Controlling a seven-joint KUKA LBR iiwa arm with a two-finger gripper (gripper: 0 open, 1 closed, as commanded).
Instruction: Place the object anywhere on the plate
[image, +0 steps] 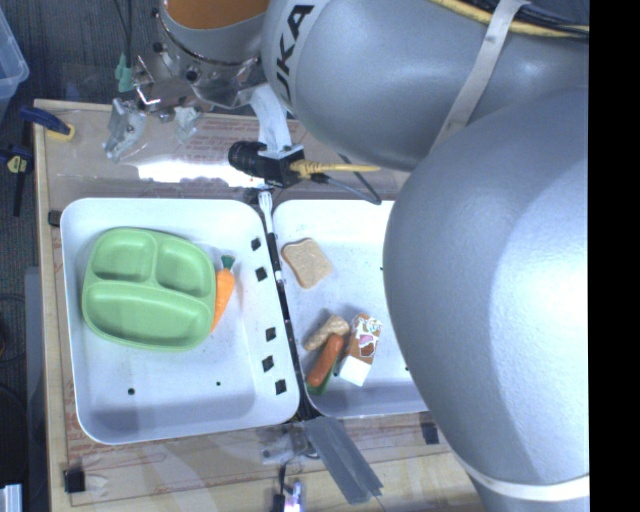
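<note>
Carrot (224, 296) touching the green plate (148, 288) rim, left bin (160, 405)
Gripper (150, 125) upper left, beyond the bins; grip state unclear; smooth divided plate; bare floor below it.

The carrot (224, 296) lies in the left bin (150, 410), touching the plate's (147, 288) right edge.

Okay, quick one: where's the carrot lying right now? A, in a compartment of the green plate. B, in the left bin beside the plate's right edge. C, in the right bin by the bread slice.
B: the carrot lies on the left bin floor, against the green plate edge.
</note>
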